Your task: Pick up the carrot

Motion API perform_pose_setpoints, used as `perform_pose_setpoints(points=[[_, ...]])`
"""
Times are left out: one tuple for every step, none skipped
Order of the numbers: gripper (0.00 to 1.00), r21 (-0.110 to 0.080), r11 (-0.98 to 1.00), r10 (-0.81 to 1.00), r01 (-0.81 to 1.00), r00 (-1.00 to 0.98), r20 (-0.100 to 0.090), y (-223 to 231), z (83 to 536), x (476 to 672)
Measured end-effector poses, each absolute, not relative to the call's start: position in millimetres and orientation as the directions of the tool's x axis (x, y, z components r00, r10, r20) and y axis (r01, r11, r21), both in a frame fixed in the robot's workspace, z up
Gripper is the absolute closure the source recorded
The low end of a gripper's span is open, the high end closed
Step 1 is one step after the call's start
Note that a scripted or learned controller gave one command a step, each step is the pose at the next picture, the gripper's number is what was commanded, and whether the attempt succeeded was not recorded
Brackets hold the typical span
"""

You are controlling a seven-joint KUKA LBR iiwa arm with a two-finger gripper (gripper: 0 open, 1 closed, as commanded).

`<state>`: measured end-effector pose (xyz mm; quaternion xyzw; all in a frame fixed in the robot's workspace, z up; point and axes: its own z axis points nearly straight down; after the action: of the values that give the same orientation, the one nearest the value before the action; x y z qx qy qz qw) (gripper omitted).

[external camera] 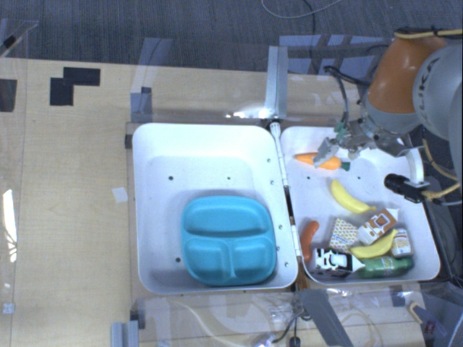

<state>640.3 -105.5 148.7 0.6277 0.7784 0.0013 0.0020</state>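
The carrot (318, 161) lies near the back of the right bin (427, 262), toward the wall it shares with the left bin, its thin tip pointing left. The end effector (340, 149) sits right over the carrot's thick end, its metal fingers angled down and to the left and overlapping the orange; whether they are closed on the carrot or merely above it cannot be told from this angle, nor how wide they stand. The arm (416, 74) comes in from the right, its orange band just behind the wrist.

In front of the carrot, a banana (349, 197) lies slanted in the middle of the bin, apart from the carrot. Farther forward, a sausage (309, 238) lies along the bin's left wall. Beside it, the front of the bin is crowded: a patterned packet (344, 231), a small carton (377, 226), a second banana (375, 248), a small jar (401, 245), a green bottle (383, 267) lying on its side, and a black-and-white box (334, 261), all packed close and touching or overlapping.

The left bin (163, 165) holds a blue divided tray (228, 238) toward its front. Both bins rest side by side on the table (65, 215), which carries black markers (72, 84) at its far left.
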Motion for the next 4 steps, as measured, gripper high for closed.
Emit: perform_pose_setpoints(points=[[1.0, 0.012, 0.214, 0.977, 0.977, -0.214, -0.004, -104.8, 161.8, 642.6], [1.0, 0.019, 0.216, 0.976, 0.976, -0.216, -0.006, -104.0, 174.5, 644.8], [1.0, 0.007, 0.046, 0.999, 0.999, -0.046, -0.002, -121.9, 269.7, 633.5], [0.0, 0.007, 0.047, 0.999, 0.999, -0.047, -0.002, -121.6, 269.4, 633.5]])
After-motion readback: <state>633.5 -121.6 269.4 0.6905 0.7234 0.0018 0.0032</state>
